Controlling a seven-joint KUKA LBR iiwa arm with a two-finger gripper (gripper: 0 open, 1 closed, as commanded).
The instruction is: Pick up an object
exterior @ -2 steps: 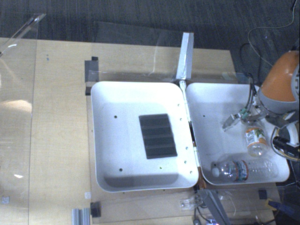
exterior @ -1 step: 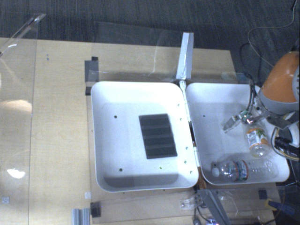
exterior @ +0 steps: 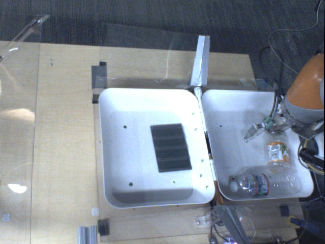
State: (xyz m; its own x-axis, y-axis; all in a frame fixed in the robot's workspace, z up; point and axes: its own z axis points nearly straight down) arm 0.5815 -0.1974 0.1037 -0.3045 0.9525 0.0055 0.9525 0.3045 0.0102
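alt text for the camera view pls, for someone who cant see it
A grey arm's gripper hangs over the right white bin, which holds a small orange-labelled bottle and a clear plastic bottle lying on its side. The left bin holds a dark ridged rectangular block.

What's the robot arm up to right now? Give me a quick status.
Gripper low over right bin, nothing seen between its fingers. Small bottle and clear plastic bottle lie loose nearby. Dark ribbed block in left bin. Nothing blocking.
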